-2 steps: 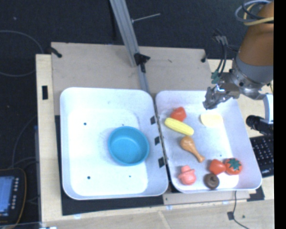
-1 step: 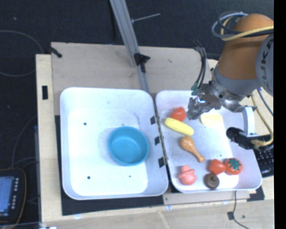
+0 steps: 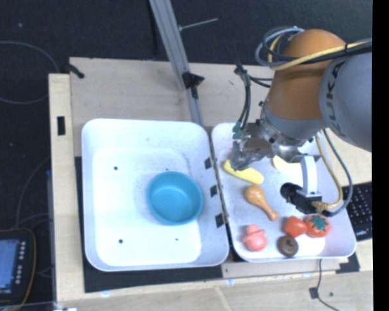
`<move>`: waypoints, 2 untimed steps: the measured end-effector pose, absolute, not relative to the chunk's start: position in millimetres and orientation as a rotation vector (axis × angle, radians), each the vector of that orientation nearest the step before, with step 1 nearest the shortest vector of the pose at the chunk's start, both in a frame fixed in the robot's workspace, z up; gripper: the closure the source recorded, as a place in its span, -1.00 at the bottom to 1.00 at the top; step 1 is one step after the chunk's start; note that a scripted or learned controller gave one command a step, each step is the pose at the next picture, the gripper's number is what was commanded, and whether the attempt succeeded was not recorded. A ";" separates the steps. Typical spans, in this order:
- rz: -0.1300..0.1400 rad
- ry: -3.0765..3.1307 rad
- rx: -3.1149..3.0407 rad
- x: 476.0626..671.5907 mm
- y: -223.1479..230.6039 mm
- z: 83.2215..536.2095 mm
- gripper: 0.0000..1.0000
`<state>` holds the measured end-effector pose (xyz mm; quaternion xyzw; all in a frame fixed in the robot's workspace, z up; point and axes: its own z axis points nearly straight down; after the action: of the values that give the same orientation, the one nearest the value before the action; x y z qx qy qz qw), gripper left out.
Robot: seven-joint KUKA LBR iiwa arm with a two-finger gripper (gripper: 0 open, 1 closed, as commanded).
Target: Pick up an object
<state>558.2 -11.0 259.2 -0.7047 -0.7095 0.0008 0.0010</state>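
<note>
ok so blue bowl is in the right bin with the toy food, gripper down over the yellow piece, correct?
Not quite. The camera view shows the blue bowl alone in the left bin, not the right bin. The rest holds: the gripper is down over the yellow piece among the toy food.

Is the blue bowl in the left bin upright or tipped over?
Upright. The blue bowl sits in the left bin with its round rim facing up and its inside showing, with nothing in it.
</note>
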 end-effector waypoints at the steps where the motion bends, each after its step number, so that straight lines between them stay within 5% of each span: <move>1: 0.005 -2.227 -2.212 534.5 30.7 242.1 1.00; 2: 0.006 -2.226 -2.209 506.8 69.8 237.5 1.00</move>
<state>506.8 69.8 237.5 -0.7044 -0.7098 0.0019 0.0027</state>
